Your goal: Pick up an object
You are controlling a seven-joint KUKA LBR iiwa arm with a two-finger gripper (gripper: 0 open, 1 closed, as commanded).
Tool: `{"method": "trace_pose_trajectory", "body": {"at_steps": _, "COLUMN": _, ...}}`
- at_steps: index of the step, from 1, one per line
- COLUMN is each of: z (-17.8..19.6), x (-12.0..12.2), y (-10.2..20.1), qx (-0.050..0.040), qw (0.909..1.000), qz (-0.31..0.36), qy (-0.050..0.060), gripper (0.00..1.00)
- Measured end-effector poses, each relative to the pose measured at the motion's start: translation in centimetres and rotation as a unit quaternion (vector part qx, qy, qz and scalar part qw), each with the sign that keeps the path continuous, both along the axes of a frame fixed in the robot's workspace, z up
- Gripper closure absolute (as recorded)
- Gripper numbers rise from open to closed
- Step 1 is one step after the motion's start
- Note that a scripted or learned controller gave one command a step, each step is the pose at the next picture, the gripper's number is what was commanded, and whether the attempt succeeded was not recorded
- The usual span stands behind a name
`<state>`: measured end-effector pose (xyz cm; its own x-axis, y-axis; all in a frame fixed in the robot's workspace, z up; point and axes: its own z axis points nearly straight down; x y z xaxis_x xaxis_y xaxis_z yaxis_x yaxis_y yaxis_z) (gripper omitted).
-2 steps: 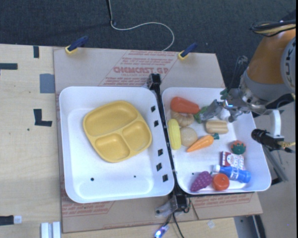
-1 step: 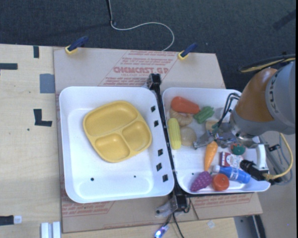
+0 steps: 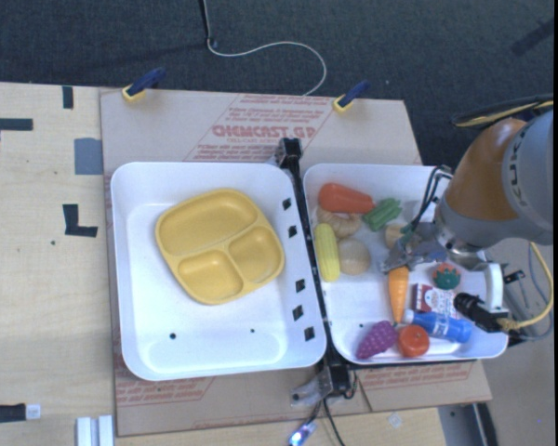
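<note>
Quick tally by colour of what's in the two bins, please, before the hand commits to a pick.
Yellow: 2, divided plate, corn
Orange or red: 4, two carrots, tomato, red and white packet
Green: 1, pepper
Purple: 1, grapes
Blue: 1, bottle
Beige: 2, pieces
Total: 11 clearly visible

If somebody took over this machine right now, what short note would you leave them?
Gripper: down in the right bin, at the top of the toy carrot; whether it grips anything cannot be made out.
Things: right bin holds corn, a red pepper, purple grapes, a blue bottle and more. The left bin holds a yellow divided plate.
Done: nothing seen lifted.
Left: grasp one object and raise it.
</note>
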<state>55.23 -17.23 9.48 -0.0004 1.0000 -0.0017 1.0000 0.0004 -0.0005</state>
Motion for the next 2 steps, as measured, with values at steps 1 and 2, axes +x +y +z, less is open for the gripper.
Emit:
{"method": "trace_pose_trajectory", "body": {"at_steps": 1, "z": 4.1, "x": 5.0, "y": 2.4, "qx": 0.0005, "qw": 1.0, "qz": 0.002, "qy": -0.003, "gripper": 1.0}}
{"method": "trace_pose_trajectory", "body": {"at_steps": 2, "z": 4.6, "x": 5.9, "y": -1.4, "qx": 0.0004, "qw": 1.0, "qz": -0.001, "qy": -0.001, "gripper": 1.0}}
